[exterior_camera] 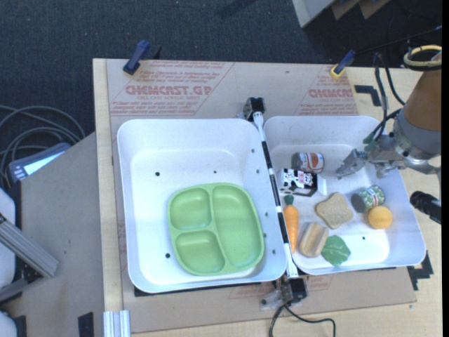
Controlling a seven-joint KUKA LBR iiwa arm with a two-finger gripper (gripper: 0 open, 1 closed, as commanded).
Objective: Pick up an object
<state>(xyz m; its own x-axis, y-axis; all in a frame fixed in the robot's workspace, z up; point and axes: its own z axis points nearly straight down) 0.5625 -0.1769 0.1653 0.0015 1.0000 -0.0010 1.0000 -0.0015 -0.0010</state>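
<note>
My gripper (357,157) hangs over the back right part of the right bin (414,248), open and with nothing between its fingers. Left of it lies a dark can with an orange and white label (308,161), and a black-and-white box (299,181) sits just in front of that. Below the gripper are a green-grey can (368,198) and an orange ball (379,217). A bread slice (333,210), a bun (312,239), a carrot (290,220) and a green leafy piece (336,250) lie toward the bin's front.
The left bin (140,153) holds a green divided tray (214,228). A raised wall between the two bins (269,170) runs front to back. The arm's orange band (428,104) and cables (384,83) stand at the right edge.
</note>
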